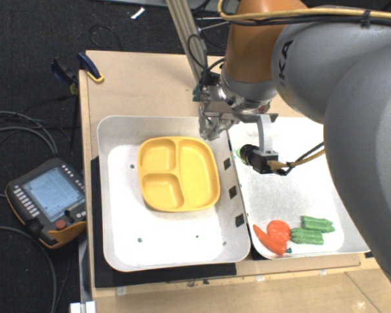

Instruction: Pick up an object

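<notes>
Gripper (213, 130) seen at far edge of yellow plate (179, 173) in left bin (117, 240); open or closed cannot be told. Plate rim should be straddled squarely before closing.

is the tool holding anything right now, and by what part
Cannot be told. The tool sits at the far right corner of the yellow divided plate, but no object is visibly between its fingers.

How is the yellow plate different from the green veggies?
The yellow divided plate is big, flat and has three sections; the green pea pods are small, long and bumpy. The plate lies mid left bin; the pods sit in the right bin's near corner beside red-orange toy food. Both look like plastic.
</notes>
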